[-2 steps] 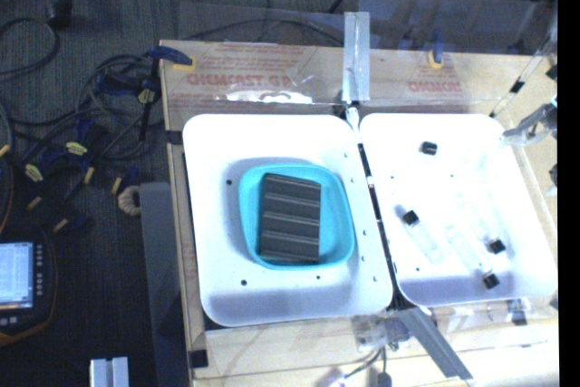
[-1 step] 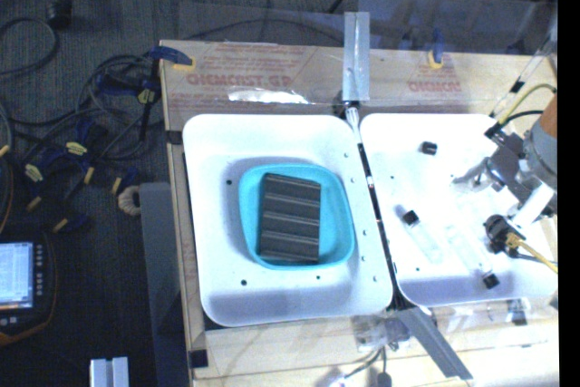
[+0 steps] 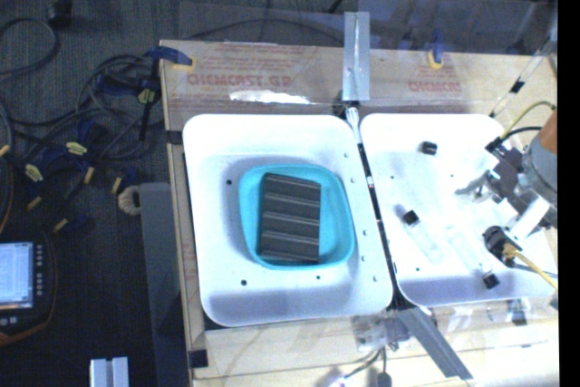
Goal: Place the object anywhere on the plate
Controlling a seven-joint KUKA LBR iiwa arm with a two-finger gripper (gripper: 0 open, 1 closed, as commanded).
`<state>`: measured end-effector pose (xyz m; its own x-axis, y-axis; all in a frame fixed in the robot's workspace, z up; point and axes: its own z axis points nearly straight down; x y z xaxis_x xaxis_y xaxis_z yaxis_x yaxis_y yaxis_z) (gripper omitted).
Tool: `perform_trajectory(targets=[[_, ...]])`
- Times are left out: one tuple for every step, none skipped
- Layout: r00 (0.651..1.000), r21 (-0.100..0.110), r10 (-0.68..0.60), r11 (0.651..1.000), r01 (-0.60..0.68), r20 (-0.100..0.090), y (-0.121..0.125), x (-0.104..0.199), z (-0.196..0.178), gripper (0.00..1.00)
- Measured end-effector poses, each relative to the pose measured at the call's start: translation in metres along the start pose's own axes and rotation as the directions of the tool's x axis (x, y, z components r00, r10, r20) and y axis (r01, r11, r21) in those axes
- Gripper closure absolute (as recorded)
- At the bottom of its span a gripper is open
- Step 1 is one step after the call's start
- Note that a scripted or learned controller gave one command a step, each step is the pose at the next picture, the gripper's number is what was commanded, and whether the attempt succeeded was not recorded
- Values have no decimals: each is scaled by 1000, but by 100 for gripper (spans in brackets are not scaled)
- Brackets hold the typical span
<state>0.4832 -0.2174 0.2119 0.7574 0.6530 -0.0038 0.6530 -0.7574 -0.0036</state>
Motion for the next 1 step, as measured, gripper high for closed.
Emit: perform_trajectory(targets=[[997,-3,73,997,-73,0,34,42,-53,0]])
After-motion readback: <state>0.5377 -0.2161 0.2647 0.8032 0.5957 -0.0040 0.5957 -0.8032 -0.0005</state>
